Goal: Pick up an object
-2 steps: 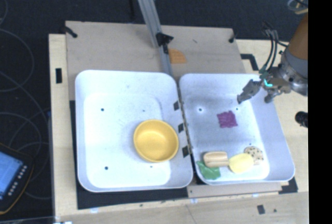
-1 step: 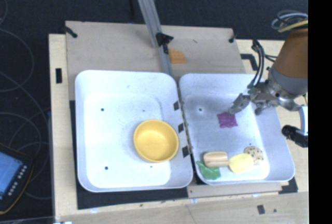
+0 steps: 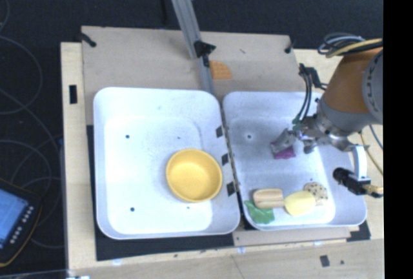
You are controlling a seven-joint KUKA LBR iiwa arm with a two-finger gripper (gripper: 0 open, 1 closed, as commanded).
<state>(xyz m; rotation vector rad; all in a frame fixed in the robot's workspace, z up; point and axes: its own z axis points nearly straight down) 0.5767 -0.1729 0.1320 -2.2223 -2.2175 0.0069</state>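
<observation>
My gripper (image 3: 295,142) hangs low over the middle of the right bin (image 3: 258,116), with its fingers spread apart. A small purple object (image 3: 284,153) lies on the bin floor just under the left finger (image 3: 282,140), partly hidden by it. Nothing is held between the fingers. Along the right bin's front edge lie a tan block (image 3: 268,197), a yellow lemon-like object (image 3: 299,203), a small speckled brown piece (image 3: 315,190) and a green scrap (image 3: 258,212). A yellow bowl (image 3: 193,175) sits in the left bin (image 3: 129,123).
A grey metal post (image 3: 182,6) slants down from the top to the gap between the bins. An orange tag (image 3: 219,70) lies on the board behind them. The arm's orange band (image 3: 352,87) and cables crowd the right bin's right side.
</observation>
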